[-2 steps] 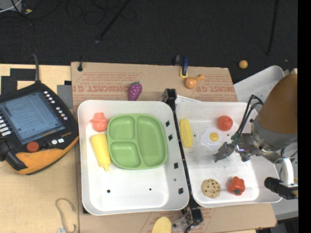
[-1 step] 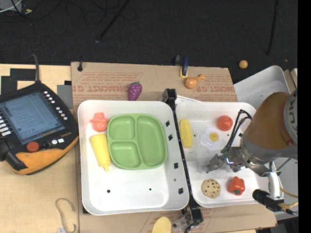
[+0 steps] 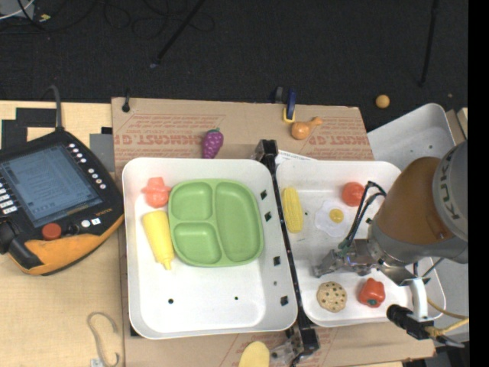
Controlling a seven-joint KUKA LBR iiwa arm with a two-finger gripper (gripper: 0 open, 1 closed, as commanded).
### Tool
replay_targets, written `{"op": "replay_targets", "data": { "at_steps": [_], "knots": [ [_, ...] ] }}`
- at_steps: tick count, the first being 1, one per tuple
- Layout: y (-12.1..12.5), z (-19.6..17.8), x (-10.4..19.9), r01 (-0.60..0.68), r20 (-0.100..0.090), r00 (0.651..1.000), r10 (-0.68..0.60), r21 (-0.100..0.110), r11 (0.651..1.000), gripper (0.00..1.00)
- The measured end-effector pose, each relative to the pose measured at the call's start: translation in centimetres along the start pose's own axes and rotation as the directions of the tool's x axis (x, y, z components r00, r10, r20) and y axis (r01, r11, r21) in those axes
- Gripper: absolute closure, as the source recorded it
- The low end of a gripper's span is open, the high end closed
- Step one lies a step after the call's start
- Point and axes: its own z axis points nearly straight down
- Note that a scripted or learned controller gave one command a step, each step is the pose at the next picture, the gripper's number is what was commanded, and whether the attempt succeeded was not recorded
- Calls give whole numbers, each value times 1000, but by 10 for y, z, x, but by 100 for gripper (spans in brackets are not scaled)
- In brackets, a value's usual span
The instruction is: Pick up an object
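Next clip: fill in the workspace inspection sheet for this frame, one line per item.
Surface: two white bins side by side, left bin and right bin, on brown cardboard.
Job's things: right bin holds corn cob, fried egg, tomato, cookie, red pepper; left bin holds green divided plate, yellow bottle, pink toy.
Clutter: purple grapes and orange pear on cardboard; a yellow item at the front edge.
Grippers: gripper low in right bin, above the cookie.
Cables: black cables along the wrist.
Surroundings: teach pendant at left.
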Motion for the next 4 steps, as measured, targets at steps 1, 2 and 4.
{"op": "replay_targets", "data": {
  "at_steps": [1,2,4],
  "knots": [
    [0,-12,-2,-8,0,1000,8,-1,1000,100],
    [1,-66,8,-1,1,1000,1,-5,1000,100],
    [-8,-143,7,-2,1,1000,2,-4,1000,100]
  ]
}}
